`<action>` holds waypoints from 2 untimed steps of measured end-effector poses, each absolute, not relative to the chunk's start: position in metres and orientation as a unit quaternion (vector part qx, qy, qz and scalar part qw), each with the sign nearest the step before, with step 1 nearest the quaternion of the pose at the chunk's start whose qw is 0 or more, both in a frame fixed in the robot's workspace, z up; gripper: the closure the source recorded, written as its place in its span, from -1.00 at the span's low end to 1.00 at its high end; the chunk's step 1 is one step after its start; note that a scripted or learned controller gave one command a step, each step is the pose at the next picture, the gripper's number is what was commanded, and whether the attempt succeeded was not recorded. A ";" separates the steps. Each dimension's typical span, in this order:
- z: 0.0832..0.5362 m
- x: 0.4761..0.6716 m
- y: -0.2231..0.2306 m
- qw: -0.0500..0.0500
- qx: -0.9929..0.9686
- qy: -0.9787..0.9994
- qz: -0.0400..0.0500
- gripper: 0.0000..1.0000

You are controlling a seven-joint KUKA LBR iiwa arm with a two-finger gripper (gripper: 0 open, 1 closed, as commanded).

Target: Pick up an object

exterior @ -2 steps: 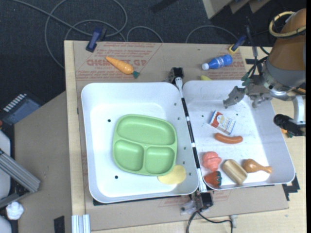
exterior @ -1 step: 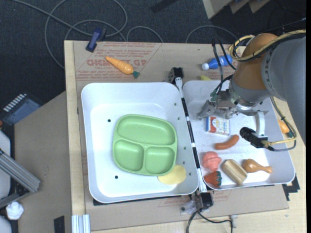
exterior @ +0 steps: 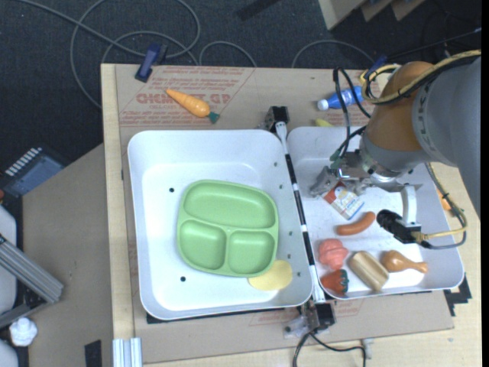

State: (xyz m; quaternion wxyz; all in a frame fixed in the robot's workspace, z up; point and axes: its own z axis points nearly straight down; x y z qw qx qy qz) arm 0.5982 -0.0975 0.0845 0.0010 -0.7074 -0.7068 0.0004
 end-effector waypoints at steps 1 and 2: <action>0.084 0.500 -0.106 0.001 -0.708 -0.707 0.001 -1.00; 0.084 0.510 -0.106 -0.001 -0.707 -0.707 0.000 -1.00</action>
